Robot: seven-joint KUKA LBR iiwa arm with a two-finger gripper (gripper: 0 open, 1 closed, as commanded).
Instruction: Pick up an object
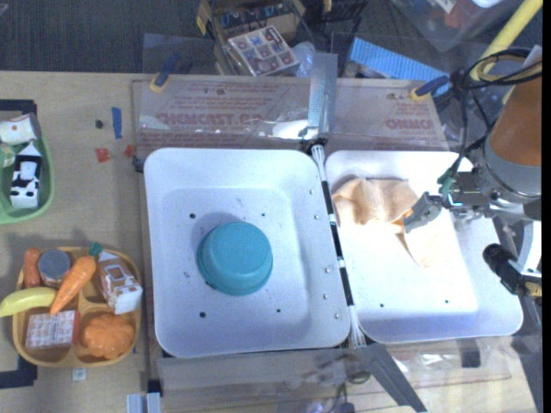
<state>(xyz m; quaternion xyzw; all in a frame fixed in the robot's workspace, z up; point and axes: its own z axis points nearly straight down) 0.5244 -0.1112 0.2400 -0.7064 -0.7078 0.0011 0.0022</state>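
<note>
Two shallow white bins side by side, rims touching along the middle seam. Left bin: wide bare floor all round a teal bowl, upside down, smooth and round, sitting near the centre, well clear of every wall. Right bin: lower half bare and bright; up near the top-left corner, a pale tan cloth, soft and crumpled, one edge close to the seam wall. Gripper low over the right bin, just beside the cloth's right edge, dark fingers pointing down-left; whether spread or closed, cannot tell, and nothing clearly between them. Grey arm coming in from the right, crowding that bin's right rim. Off on the wooden bench, well apart to the left: a yellow divided tray with toy food, a carrot, a banana, a small carton, an orange lump; above it a green dish with a cow-patterned carton.
</note>
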